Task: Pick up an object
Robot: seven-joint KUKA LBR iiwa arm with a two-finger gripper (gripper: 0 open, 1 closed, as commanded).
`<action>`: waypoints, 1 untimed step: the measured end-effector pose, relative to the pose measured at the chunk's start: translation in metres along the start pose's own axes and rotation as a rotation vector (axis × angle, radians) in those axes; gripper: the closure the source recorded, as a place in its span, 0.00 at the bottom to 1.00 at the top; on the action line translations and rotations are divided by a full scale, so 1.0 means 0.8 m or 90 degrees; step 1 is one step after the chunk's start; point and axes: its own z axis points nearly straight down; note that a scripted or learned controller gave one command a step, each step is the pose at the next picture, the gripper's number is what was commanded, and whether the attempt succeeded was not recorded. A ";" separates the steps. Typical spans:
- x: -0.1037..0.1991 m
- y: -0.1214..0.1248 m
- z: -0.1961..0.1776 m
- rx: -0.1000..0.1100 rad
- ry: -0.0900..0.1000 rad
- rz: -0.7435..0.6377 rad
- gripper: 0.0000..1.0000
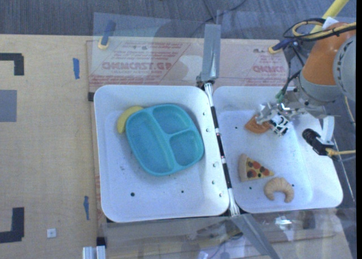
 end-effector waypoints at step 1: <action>0.000 0.002 -0.015 -0.002 -0.001 -0.001 1.00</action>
